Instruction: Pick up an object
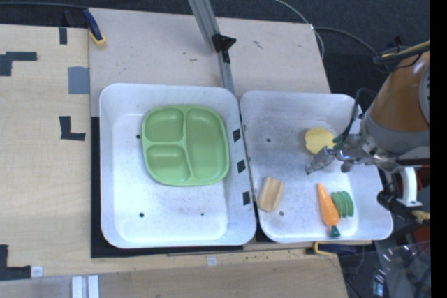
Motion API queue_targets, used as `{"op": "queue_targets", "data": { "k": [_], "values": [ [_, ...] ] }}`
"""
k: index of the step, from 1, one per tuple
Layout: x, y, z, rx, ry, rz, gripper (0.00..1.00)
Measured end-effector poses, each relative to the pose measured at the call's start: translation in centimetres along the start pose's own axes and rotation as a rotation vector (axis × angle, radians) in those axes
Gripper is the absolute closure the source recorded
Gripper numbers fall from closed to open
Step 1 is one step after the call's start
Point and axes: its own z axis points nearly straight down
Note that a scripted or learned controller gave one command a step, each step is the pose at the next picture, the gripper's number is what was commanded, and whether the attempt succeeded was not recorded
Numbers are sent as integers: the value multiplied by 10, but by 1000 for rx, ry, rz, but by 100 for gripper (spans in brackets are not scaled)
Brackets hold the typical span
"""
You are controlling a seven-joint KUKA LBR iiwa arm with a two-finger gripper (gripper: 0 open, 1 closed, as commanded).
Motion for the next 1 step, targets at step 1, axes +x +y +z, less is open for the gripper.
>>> {"op": "queue_targets", "data": {
  "k": [1],
  "values": [
    [1, -1, 54, -1, 0, 0, 0]
  ]
}}
